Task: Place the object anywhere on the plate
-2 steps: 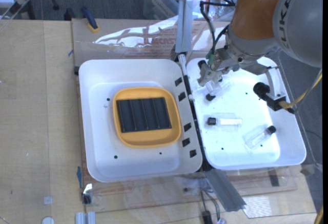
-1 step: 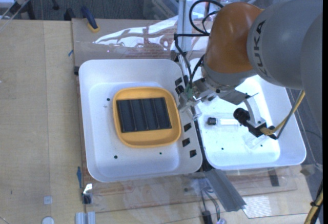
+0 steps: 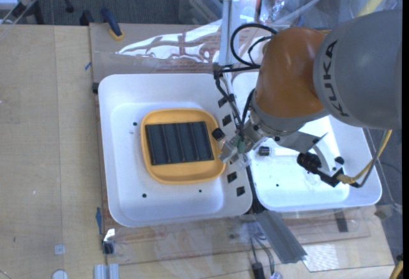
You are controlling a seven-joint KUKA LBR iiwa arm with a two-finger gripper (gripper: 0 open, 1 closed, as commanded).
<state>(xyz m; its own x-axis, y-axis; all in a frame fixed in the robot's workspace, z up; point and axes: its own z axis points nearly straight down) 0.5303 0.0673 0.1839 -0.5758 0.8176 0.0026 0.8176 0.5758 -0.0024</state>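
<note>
One grey-and-orange arm [image 3: 332, 73] hangs over two white bins [image 3: 121, 143], its gripper [image 3: 235, 147] at the right rim of the yellow plate [image 3: 180, 143] in the left bin; the gripper's state and the object's whereabouts cannot be told.

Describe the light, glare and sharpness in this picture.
Camera view: bright, even overhead light; the right bin is washed out near white beside the arm; glare streaks the clear sheet behind the bins; the yellow plate is sharp, and the hand looks soft and cluttered by cables.

Wooden bench [image 3: 45, 143] bears two white bins [image 3: 121, 163] side by side.
</note>
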